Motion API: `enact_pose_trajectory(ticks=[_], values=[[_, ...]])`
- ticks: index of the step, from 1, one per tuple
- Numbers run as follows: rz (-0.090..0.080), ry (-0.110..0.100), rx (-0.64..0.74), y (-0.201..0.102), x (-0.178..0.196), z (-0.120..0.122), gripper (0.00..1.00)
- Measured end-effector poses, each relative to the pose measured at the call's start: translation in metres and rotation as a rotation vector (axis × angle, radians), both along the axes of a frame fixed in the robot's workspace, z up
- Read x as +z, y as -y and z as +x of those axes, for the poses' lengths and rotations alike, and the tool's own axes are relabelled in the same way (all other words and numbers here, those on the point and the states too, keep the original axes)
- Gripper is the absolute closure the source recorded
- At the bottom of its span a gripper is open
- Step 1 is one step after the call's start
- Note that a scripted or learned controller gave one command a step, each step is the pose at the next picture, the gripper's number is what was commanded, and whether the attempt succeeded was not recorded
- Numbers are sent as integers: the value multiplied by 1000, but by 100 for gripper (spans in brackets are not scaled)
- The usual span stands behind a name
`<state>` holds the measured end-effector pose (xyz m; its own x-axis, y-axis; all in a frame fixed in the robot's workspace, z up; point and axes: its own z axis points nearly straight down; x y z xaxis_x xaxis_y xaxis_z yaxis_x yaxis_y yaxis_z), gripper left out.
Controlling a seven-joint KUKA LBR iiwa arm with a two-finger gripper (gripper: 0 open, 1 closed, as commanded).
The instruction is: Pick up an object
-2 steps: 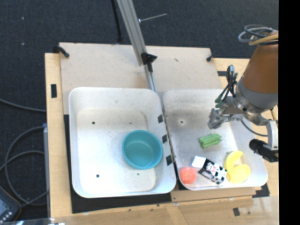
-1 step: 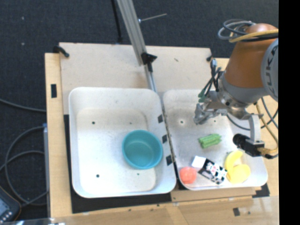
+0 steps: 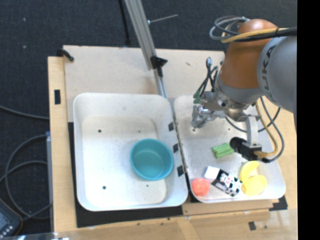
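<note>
White right bin (image 3: 186, 115) carrying the candidates: green block (image 3: 222, 150) mid-bin, yellow cup (image 3: 253, 178) at near right corner, orange ball (image 3: 200, 186) at near left corner, black-and-white piece (image 3: 223, 180) between them. Blue bowl (image 3: 151, 158) alone in left bin (image 3: 87, 134). Gripper (image 3: 200, 118) poised over far left corner of right bin, nothing seen between fingers; claw state cannot be told. Recommended: shift toward green block, well apart from neighbours, centre above it, descend straight, close squarely across narrow sides.
</note>
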<state>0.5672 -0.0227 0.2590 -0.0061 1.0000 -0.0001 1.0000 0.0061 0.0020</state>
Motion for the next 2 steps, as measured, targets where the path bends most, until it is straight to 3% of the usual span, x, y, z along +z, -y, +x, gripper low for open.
enact_pose_trajectory(ticks=[2], values=[[1, 0, 2, -103, -19, 33, 100]])
